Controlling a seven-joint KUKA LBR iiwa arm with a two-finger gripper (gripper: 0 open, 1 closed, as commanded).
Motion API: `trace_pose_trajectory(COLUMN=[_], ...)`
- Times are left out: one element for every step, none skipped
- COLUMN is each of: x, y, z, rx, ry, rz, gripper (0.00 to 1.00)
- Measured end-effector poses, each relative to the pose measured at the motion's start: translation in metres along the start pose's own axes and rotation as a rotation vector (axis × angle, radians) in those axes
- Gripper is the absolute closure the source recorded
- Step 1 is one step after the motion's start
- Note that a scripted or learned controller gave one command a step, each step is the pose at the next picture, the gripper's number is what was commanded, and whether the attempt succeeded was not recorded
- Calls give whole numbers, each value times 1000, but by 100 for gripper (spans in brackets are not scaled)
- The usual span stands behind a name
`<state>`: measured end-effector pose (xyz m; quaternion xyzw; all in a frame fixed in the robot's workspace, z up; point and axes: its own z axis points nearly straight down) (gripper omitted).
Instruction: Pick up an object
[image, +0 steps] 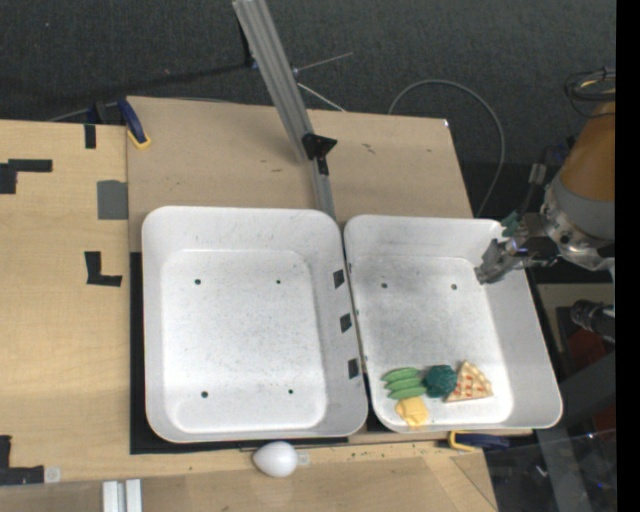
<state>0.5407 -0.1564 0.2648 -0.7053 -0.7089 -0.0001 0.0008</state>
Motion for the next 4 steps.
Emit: trace_pose_trajectory(x=[56, 107, 151, 208], y=[5, -4, -7, -4], z=[2, 19, 29, 30], rx=[0, 3, 2, 2], ry=[0, 0, 0, 1], rz=[-2, -1, 0, -3], gripper=[100, 100, 100, 100])
